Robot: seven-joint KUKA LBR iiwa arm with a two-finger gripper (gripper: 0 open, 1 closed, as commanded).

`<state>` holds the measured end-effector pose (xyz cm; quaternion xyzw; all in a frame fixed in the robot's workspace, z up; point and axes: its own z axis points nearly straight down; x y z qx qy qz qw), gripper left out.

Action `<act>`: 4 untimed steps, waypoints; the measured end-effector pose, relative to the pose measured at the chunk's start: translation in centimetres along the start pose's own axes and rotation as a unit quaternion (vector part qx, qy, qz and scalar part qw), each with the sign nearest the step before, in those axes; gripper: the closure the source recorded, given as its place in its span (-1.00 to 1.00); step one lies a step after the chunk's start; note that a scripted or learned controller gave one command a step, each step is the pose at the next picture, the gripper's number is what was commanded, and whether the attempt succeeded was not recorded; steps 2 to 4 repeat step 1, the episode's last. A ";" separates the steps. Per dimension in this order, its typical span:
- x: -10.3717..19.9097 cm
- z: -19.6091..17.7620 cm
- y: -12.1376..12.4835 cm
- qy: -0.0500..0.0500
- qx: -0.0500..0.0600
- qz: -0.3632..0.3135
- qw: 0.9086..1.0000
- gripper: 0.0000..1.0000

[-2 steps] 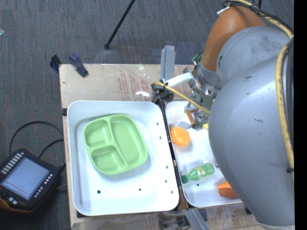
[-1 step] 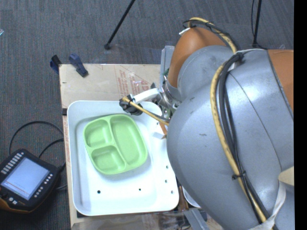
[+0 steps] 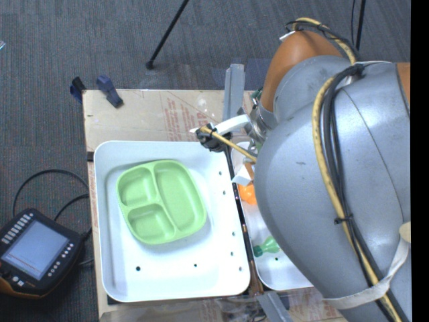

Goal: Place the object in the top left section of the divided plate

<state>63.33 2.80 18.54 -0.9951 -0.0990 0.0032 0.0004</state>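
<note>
Grey carpet (image 3: pixel 100 32) covers the floor. A thin black stand leg (image 3: pixel 171 25) slants across it at the far side. A handheld control screen (image 3: pixel 33 250) lies on the carpet at the near left, with a black cord looping off it.

The bench (image 3: pixel 147 113) has a brown board top, and two blue clamps (image 3: pixel 107 91) sit at its far left corner.

The left bin (image 3: pixel 167 277) holds a green divided plate (image 3: pixel 175 200), which lies flat and a little turned. It has two smaller sections on its left and one long section on its right.

The right bin (image 3: pixel 278 274) is mostly covered by the grey arm (image 3: pixel 335 180), which reaches in from the right. Its orange band (image 3: pixel 295 59) is at the far side, and a yellow cable (image 3: pixel 328 153) runs along its body.

At the uncovered left edge of the right bin lie a small orange thing (image 3: pixel 247 193) and, nearer, a small green thing (image 3: pixel 266 248). Both are partly hidden under the arm and well apart from the plate. I cannot tell which of them is the object to be placed.

The arm's bulk hides the claw, so I cannot tell whether it is apart, together or clamped on anything.
</note>
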 end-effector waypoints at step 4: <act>-0.1 -0.8 0.0 -0.003 0.001 -0.001 1.000 1.00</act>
